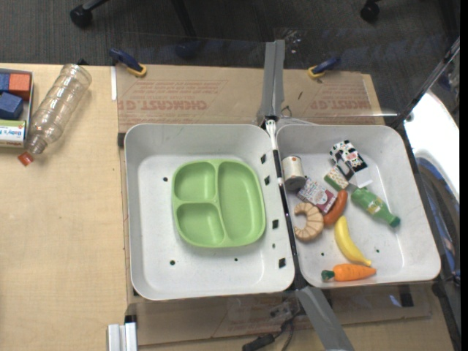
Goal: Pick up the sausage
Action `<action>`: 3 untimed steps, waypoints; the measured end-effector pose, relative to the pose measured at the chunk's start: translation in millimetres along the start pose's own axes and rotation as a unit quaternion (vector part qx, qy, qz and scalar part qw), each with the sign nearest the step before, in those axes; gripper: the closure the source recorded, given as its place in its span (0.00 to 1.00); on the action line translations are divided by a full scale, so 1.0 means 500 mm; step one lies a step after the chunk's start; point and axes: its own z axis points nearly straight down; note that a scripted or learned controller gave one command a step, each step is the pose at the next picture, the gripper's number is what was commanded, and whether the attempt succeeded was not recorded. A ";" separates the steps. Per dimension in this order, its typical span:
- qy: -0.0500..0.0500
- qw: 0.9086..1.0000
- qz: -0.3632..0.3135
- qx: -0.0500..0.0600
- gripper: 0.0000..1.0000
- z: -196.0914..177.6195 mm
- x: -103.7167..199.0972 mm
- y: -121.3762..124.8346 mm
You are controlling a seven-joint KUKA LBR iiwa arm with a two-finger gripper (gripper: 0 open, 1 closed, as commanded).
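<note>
The sausage (337, 205) is a small red-orange link lying at a slant in the middle of the right bin (417, 196). It rests between a tan croissant (308, 220) on its left and a green bottle (374, 205) on its right. A yellow banana (349, 243) lies just below it, and a small printed packet (314, 193) touches its upper left end.
The right bin also holds a carrot (349, 273), a tin can (292, 170) and a black-and-white cow toy (346, 158). The left bin (146, 218) holds a green divided plate (219, 202). A clear plastic bottle (56, 104) and coloured blocks (13, 97) lie on the bench at left.
</note>
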 end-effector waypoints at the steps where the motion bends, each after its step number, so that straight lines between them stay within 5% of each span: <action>1: 0.000 0.990 -0.139 0.000 1.00 0.000 0.000 0.000; 3: -0.001 0.933 -0.361 -0.001 1.00 0.000 -0.014 0.004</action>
